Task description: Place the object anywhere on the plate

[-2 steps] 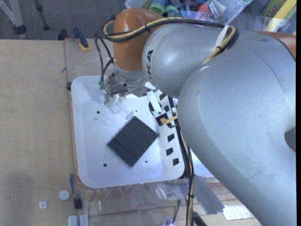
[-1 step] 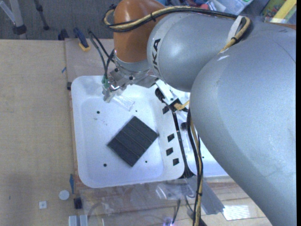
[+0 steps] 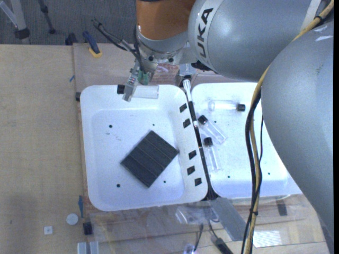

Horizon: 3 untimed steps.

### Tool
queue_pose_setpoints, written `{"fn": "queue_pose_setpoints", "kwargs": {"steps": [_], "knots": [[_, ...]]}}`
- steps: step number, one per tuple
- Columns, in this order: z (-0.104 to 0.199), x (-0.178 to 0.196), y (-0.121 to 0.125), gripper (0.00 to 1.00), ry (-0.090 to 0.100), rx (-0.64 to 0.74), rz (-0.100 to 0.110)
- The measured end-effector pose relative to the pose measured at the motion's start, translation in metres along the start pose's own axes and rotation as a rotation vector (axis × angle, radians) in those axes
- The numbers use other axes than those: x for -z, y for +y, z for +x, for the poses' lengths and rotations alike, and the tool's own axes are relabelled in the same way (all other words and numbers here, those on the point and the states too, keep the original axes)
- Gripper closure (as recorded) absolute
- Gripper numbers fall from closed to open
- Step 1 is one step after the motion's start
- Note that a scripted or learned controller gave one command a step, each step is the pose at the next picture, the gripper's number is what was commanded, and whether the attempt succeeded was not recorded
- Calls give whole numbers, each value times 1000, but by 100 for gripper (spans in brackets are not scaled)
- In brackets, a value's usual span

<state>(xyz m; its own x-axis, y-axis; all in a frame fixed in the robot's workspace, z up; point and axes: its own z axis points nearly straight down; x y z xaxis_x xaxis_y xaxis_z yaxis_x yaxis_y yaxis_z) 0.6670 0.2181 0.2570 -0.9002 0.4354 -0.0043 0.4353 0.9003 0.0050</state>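
Observation:
The plate (image 3: 150, 158) is a dark grey ribbed square lying flat in the middle of the left bin (image 3: 100, 142). My gripper (image 3: 139, 87) hangs over the back rim of that bin, well behind the plate. It is shut on a clear tube (image 3: 148, 92) with a black cap (image 3: 121, 89) at its left end. The tube lies level across the gripper, above the rim. The wrist hides the upper part of the gripper.
Several more clear tubes with black caps (image 3: 241, 107) lie in the right bin (image 3: 265, 168). A divider with black tabs (image 3: 192, 155) runs between the bins. The grey arm covers the right side. Small parts lie on the bench at the lower left (image 3: 71, 219).

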Motion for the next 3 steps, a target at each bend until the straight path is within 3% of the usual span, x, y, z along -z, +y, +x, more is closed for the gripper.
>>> {"fn": "queue_pose_setpoints", "kwargs": {"steps": [1, 2, 3], "knots": [[9, 50, 4, 100, 1, -19, 0], [9, 121, 3, 100, 0, -188, 1], [20, 98, -2, 100, 4, -685, 9]]}}
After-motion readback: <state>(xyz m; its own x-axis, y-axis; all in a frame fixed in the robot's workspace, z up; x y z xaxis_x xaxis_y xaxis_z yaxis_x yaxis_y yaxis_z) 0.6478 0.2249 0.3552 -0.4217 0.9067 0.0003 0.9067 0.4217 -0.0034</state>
